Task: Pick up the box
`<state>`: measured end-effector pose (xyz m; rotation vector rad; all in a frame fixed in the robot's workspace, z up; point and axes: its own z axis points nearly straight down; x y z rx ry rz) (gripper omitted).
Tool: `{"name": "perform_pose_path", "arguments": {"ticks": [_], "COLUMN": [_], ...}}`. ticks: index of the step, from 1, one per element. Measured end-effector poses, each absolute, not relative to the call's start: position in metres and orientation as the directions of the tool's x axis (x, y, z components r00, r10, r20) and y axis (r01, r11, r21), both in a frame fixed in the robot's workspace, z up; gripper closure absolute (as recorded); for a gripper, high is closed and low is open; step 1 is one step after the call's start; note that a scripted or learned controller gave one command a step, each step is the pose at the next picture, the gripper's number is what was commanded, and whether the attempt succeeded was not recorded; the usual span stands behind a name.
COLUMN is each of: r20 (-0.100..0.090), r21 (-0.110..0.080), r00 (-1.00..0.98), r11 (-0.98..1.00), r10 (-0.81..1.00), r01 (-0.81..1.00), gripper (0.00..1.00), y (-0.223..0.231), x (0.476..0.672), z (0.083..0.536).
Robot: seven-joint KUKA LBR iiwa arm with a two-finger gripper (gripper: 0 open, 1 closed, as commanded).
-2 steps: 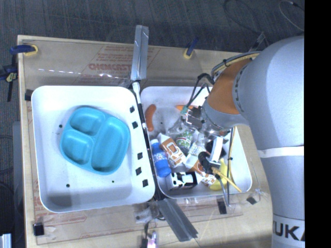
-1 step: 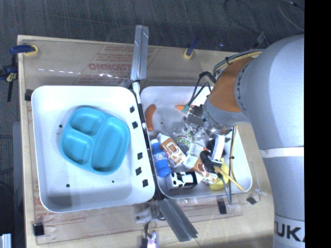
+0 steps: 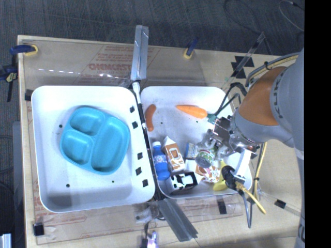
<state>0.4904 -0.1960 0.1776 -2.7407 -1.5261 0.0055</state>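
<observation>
Hand [image 3: 213, 144] hung low over the right bin [image 3: 170, 94], down among the clutter at its near right side, and from where I stood I could not tell how it was set; nothing could be seen held in it. The arm [image 3: 269, 107] came in from the right, its orange band above the wrist.

The box [image 3: 174, 156], a small carton with an orange and white front, lay in the same bin, to the left of the hand and a touch nearer the front edge. A glossy packet [image 3: 192, 150] sat between the two, so they were near but apart. The box's long axis ran roughly from the far side of the bin toward the near side, leaning slightly, with its top pointing away toward the carrot [image 3: 191, 111]. A blue bottle [image 3: 160, 161] lay just beside it on the left, close to the bin wall, and a black-and-white item [image 3: 183, 180] sat right at its near end.

My judgement: the coming move turned on a short shift leftward, with the fingers set across the box's narrow width. The crowding on both sides left little room, and the bottle looked likely to be caught too. The left bin [image 3: 46, 154] held a blue tray [image 3: 95, 138], well out of the way.
</observation>
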Motion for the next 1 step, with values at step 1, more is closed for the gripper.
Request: {"name": "perform_pose_path", "arguments": {"ticks": [1], "r20": [-0.002], "r21": [-0.004], "r00": [0.701], "r11": [-0.701], "r10": [0.713], "r01": [0.713], "gripper": [1.0], "y": [-0.1557], "x": [0.4895], "z": [0.1968]}}
